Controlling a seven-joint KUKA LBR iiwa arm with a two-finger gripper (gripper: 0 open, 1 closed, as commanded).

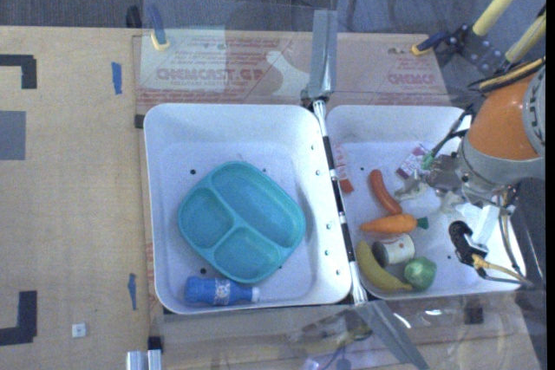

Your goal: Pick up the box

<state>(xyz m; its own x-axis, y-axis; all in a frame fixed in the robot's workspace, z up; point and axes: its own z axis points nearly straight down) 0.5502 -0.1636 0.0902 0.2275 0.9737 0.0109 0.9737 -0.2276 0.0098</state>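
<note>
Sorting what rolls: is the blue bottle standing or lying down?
Lying down: the blue bottle rests on its side along the left bin's near wall, beside the teal plate.

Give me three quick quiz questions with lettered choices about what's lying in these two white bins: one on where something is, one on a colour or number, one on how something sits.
1. Where does the teal plate lie?
A. left bin
B. right bin
C. on the bench outside the bins

2. What colour is the carrot?
A. purple
B. orange
C. white

3. How does the blue bottle sit?
A. upright
B. lying on its side
C. on the plate

Answers:
1. A, the plate rests in the left bin, left of the divider.
2. B, it is orange with a green tip, in the right bin above the banana.
3. B, it lies flat along the left bin's front wall, below the plate.
</note>
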